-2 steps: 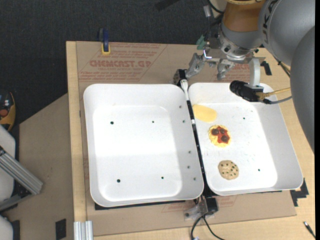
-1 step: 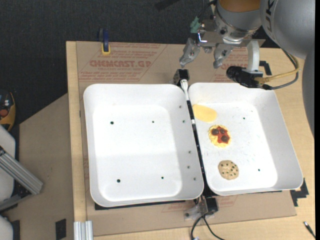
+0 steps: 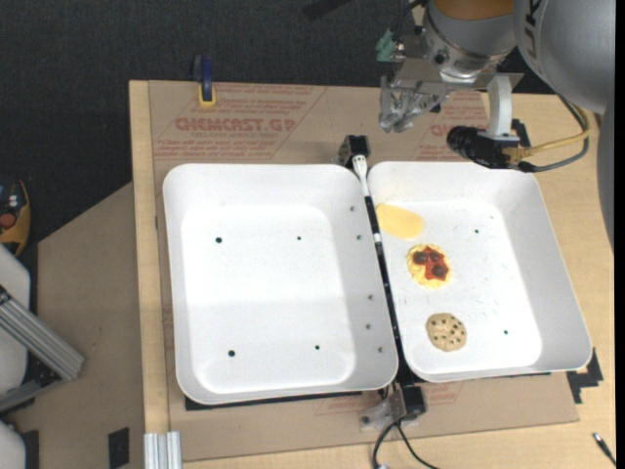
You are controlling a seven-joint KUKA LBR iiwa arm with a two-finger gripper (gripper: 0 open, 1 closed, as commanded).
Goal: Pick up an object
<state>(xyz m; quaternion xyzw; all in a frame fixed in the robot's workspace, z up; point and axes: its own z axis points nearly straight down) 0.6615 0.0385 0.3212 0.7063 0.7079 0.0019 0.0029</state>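
Nothing picked yet: claw point(image 3: 408, 115) hangs above right bin's point(image 3: 547, 262) far edge, can't tell its state; yellow chip point(image 3: 400, 221), pizza piece point(image 3: 430, 266), cookie point(image 3: 446, 332) untouched.

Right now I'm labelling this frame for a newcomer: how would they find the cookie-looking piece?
Start at the right bin, which holds three flat food items in a line. The cookie is the one nearest the camera, below the red-topped piece. It is round, tan and dotted with dark chips, unlike the plain yellow piece.
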